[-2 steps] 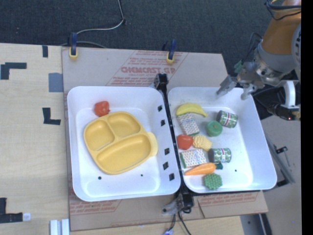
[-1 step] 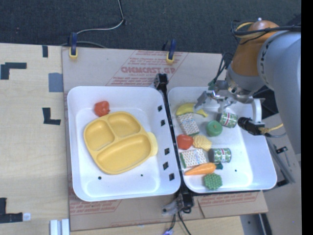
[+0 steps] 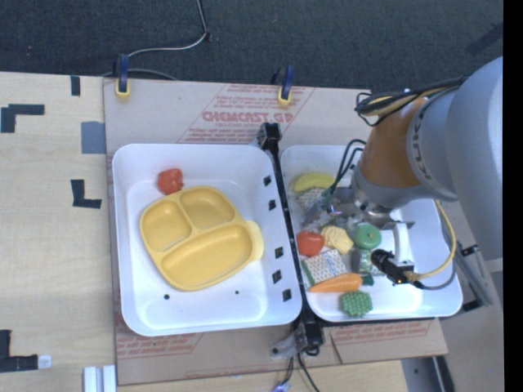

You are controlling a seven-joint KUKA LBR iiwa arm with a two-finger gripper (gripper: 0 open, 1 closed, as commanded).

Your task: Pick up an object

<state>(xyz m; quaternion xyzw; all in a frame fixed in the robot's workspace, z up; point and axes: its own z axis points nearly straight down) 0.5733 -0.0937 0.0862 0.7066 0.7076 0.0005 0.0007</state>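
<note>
The gripper [image 3: 353, 233] is down in the right bin [image 3: 441, 300], among a cluster of toy foods; its grasp state cannot be determined. Beside it lie a pale yellow piece [image 3: 337, 238], a green round piece [image 3: 368, 236] and a red piece [image 3: 310, 242]. Nearer the bin's front wall: a carrot [image 3: 335, 283] and a green knobbly piece [image 3: 355, 303]. A banana [image 3: 310, 181] lies toward the back wall. The left bin [image 3: 131, 300] holds a yellow divided plate [image 3: 196, 237] and a red tomato [image 3: 170, 180].

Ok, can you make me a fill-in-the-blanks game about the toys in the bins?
1. The yellow divided plate lies in the ____ bin.
2. The carrot is colored ____.
3. The small red toy beside the plate sits toward the bin's ____ corner.

Missing words: left; orange; upper-left
</note>
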